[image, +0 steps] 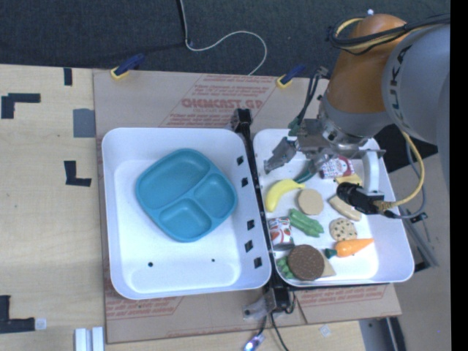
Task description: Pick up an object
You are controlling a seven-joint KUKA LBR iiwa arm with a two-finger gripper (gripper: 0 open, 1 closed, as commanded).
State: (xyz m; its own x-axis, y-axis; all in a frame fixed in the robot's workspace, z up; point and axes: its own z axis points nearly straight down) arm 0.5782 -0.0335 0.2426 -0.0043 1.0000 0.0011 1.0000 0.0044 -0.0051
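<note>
My gripper (292, 164) hangs over the upper left part of the right bin (391, 269), just above a yellow banana (281, 193). Its two fingers stand apart, open, with nothing between them. Below the banana lie a round tan biscuit (311, 202), a green bean pod (306, 223), a small can (280, 232) and a dark brown round patty (305, 262). An orange carrot (353, 246), a chip cookie (341, 229) and a pale bread piece (345, 208) lie further right. A red and white packet (335, 168) sits partly under the wrist.
The left bin (124, 269) holds a blue divided plate (186, 194). A black divider (250, 189) runs between the bins. The arm's orange band (365, 50) and grey body cover the right bin's upper right corner. A cable (398, 196) loops beside the wrist.
</note>
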